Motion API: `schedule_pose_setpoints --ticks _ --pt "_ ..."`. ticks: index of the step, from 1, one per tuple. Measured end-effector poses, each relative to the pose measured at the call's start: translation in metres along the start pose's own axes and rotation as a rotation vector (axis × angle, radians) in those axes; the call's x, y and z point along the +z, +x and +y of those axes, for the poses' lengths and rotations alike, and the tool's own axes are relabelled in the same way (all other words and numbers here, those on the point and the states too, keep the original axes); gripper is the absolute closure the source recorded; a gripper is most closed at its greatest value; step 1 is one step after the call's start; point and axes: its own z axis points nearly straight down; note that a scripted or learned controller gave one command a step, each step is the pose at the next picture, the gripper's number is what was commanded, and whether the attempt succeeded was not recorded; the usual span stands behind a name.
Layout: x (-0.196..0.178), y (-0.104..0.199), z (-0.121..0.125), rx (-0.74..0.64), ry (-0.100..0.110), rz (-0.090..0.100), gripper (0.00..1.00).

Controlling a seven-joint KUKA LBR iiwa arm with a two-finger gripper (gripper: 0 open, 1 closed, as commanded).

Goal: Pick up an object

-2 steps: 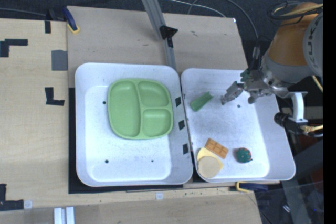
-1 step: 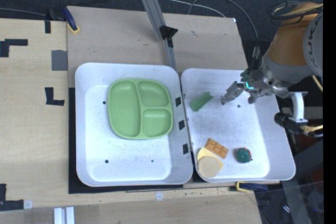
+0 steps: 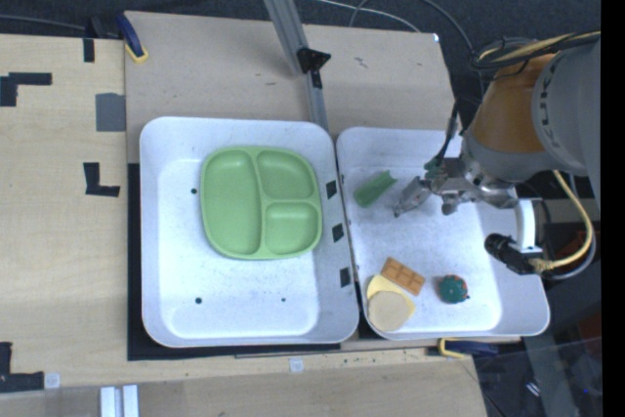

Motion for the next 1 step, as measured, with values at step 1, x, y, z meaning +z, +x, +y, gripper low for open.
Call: schedule_pose_setpoints --ticks 1 --pt "0.0439 0.0001 0.0004 0.001 -0.008 -0.003 0.00"
